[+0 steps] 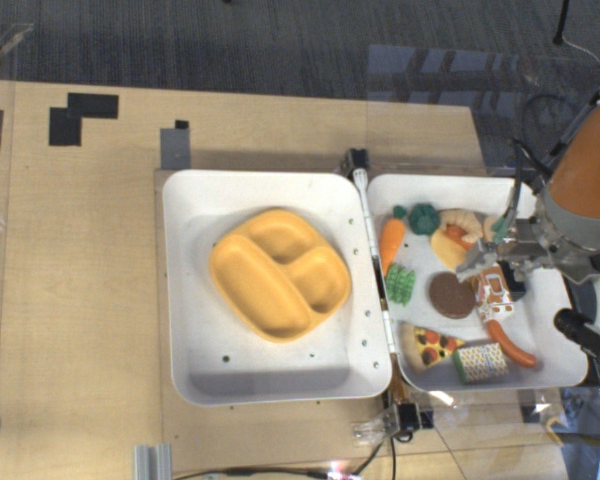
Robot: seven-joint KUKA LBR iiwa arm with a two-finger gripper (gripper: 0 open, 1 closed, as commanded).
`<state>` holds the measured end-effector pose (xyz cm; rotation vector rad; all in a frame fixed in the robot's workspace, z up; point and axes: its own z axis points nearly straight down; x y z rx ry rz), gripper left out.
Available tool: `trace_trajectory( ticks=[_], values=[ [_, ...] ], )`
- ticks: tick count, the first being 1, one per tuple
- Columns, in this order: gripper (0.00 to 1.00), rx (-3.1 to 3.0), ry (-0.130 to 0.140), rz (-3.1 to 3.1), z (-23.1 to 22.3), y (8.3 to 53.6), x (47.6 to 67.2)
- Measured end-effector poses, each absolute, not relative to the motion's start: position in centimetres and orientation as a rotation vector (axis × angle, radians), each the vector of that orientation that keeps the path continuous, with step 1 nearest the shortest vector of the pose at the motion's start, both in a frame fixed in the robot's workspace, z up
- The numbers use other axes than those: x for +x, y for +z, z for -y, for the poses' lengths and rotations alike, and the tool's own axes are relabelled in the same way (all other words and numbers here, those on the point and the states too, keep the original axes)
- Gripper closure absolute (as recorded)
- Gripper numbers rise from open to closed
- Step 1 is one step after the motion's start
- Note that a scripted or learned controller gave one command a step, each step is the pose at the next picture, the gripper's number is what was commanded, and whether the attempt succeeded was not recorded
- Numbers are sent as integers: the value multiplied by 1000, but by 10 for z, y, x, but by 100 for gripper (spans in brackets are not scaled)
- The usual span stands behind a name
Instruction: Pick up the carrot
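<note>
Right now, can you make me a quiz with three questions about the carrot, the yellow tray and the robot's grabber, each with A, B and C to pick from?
1. Where is the carrot?
A. In the right bin, near its left wall
B. On the yellow tray
C. On the wooden bench outside the bins

2. How many hollows does the yellow tray have?
A. One
B. Three
C. Six

3. What is the carrot doing?
A. Lying in the bin, apart from the gripper
B. Hanging in the air
C. Standing on the brown disc

Answers
1. A: the carrot lies by the wall between the two bins, beside the green toy.
2. B: one long hollow and two smaller ones show.
3. A: the gripper is farther right, near the brown disc, with a gap to the carrot.
</note>
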<state>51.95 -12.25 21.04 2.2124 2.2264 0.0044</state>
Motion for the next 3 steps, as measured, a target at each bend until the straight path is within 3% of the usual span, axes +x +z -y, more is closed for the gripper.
trace_trajectory(
  ticks=[1,2,3],
  values=[
    [0,2060,2,-2375,79,113,611],
    [0,2123,11,-2303,124,88,610],
    [100,2112,22,-2304,121,103,614]
  ],
)
